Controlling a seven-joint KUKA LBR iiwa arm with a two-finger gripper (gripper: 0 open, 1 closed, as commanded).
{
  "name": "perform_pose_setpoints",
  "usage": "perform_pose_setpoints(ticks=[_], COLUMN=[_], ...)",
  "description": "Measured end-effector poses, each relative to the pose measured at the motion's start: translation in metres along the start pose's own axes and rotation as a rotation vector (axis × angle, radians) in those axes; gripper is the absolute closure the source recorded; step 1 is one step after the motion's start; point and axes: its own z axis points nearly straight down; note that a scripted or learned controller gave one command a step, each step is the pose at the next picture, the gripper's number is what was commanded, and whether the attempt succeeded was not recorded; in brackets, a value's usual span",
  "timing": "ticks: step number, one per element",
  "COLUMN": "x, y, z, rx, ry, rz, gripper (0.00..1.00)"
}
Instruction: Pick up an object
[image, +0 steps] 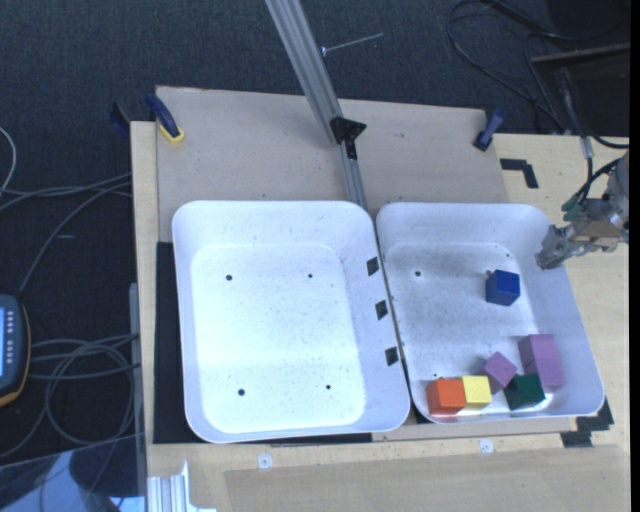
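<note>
Counter (300, 140): pale wood surface carrying two shallow white bins side by side, with blue clamps at its far corners.

Left bin (200, 300): white, speckled floor, four small dark dots on the floor.

Right bin (420, 300): white, touching the left bin along a shared edge; all loose objects lie here.

Metal rail (315, 80): slanted grey bar running from the far side down to the junction between the bins.

Arm and gripper (556, 250): entering at the right edge, positioned over the right rim of the right bin, toward its far half. The jaws point left toward the bin interior. Their opening cannot be told at this resolution, and nothing is seen held between them. They are near the blue cube but apart from it.

Objects, right bin:
- Light purple block (545, 358): near right area, beside the bin's right wall.
- Blue cube (503, 287): alone, right of centre, well apart from the near cluster.
- Orange cube (447, 394): near edge, leftmost of the cluster.
- Green cube (524, 390): near right corner, just beside the light purple block.
- Yellow cube (477, 390): touching the orange cube on its right.
- Small purple cube (500, 367): tilted, between the yellow and green cubes, slightly farther.
</note>
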Motion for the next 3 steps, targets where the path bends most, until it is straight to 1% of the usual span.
perform_pose_setpoints(ticks=[1, 2, 3], x=[0.000, 0.051, 0.102], y=[0.002, 0.016, 0.034], z=[-0.024, -0.011, -0.020], rx=[0.003, 0.011, 0.005], ry=[0.001, 0.006, 0.005], rz=[-0.001, -0.005, -0.006], gripper=[1.00, 1.00, 1.00])
